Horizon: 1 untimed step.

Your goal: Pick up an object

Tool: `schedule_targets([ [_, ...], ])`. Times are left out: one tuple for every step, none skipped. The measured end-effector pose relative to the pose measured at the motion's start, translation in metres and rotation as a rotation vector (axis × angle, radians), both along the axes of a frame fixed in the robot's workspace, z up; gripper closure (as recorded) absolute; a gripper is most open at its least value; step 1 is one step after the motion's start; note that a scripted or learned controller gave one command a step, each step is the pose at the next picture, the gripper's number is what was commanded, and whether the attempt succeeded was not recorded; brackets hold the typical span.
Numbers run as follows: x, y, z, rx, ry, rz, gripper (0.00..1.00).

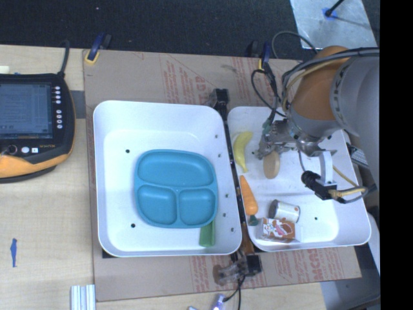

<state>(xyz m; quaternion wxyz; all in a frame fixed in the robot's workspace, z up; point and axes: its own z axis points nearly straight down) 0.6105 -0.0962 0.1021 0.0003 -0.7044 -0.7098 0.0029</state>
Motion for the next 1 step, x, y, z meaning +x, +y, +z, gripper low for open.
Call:
schedule_targets([
  [-0.0275,0.0605,0.0905,0.004,-0.002,-0.002,1.0],
])
